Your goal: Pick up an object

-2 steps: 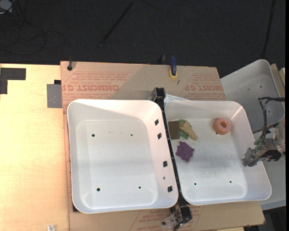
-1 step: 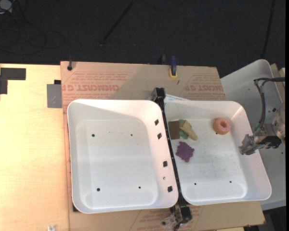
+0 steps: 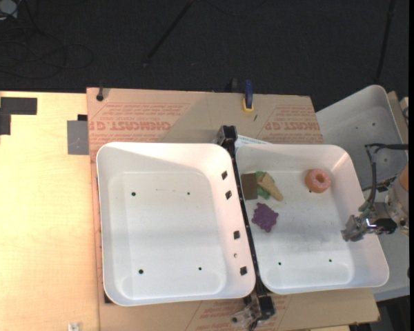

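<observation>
The claw (image 3: 354, 230) sits low at the right rim of the right bin (image 3: 372, 271), just inside its edge, with cables trailing off to the right; whether its fingers are apart or together cannot be told at this size, and nothing shows between them. The candidates for picking all lie well apart from it, in the far left part of that bin: a pink ring (image 3: 318, 181) toward the back, a purple lumpy piece (image 3: 265, 216) nearer the divider, and a brown block (image 3: 249, 185) touching a tan wedge (image 3: 270, 187) just behind it. The left bin (image 3: 114, 281) adjoins it, joined along black clips. Both rest on a cardboard sheet (image 3: 159, 119) over a pale wooden bench (image 3: 34, 219), with dark floor beyond.
</observation>
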Controlling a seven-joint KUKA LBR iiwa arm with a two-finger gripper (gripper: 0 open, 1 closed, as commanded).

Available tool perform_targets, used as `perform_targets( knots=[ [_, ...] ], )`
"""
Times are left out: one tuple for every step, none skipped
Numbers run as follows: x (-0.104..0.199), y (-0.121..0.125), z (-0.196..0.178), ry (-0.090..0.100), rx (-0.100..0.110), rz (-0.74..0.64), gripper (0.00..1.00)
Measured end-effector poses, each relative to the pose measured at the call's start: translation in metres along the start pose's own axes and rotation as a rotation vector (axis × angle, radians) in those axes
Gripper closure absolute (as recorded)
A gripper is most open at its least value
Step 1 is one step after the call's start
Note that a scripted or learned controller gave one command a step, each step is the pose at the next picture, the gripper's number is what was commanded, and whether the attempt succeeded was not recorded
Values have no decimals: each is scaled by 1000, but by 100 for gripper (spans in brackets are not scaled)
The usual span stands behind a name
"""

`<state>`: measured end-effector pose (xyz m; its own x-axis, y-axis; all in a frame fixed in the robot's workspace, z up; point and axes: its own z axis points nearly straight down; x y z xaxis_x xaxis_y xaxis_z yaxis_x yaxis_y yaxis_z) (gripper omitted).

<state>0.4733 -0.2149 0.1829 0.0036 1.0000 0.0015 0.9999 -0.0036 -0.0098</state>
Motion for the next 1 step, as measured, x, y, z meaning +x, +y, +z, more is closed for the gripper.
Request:
perform_targets(
  knots=[
    [47, 2, -65, -1, -12, -8, 100]
  ],
)
